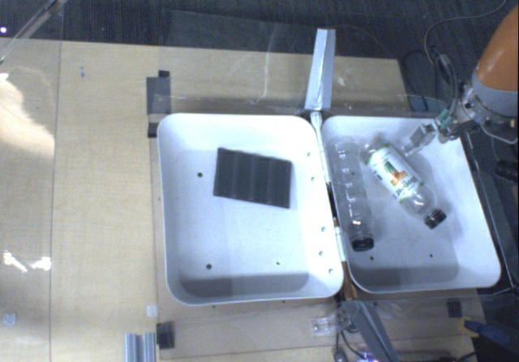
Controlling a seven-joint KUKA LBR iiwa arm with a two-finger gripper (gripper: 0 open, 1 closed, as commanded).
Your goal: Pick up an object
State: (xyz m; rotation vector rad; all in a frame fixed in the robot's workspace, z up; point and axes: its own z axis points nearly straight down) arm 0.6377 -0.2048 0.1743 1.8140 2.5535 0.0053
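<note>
A: Where's the pickup at? The labelled bottle (399, 180) lies flat in the right bin (478, 271), nothing lifted yet.

B: Yep, the gripper (427, 135) hovers near the bin's back rim, can't tell how it's set. A clear bottle (350, 200) lies just beside the target; a dark pad (252, 178) sits in the left bin (182, 271).

Wooden bench (89, 190) (two white bins (243, 287))
</note>
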